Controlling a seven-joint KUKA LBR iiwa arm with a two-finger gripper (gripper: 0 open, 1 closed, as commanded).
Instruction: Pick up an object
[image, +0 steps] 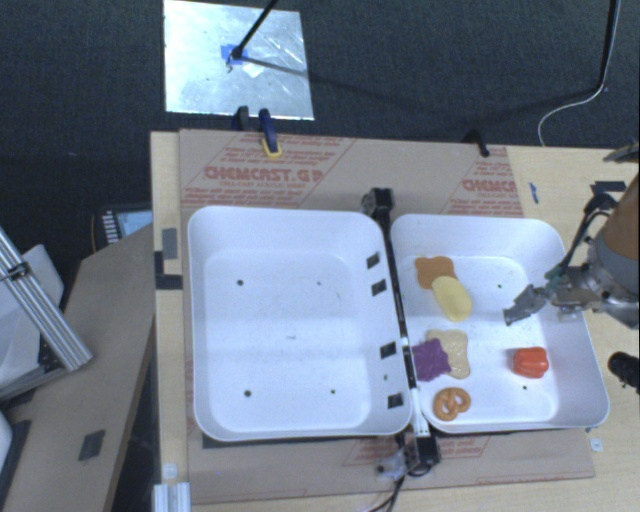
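A: Where's the gripper (520, 308) relative to anything pickable?

B: Over the right bin (545, 240), right-centre of frame, arm coming in from the right edge. Nearest thing is the red piece (530, 361), just below and slightly right of the tip. Near, but apart, no contact.

A: Other candidates?

B: All further left in the same bin. Yellow piece (452, 297) is left of the tip at about the same height, long axis running upper left to lower right. Orange piece (433, 268) touches its upper end. Purple piece (430, 359) and a pale piece (455, 346) sit together lower left, pretzel (451, 403) below them near the bin's bottom edge. Left bin (215, 235) isn't in play.

A: Fingers — released or clenched?

B: Can't tell. The tip reads as one dark grey wedge pointing lower left; no gap resolvable at this resolution. Nothing visible between them, so I wouldn't call anything held.

A: So the move?

B: My guess: red piece is the short option, a small shift toward frame bottom, then descend. It's blocky with no clear long axis, so wrist angle probably matters little. Yellow would need a traverse left plus alignment across its diagonal.
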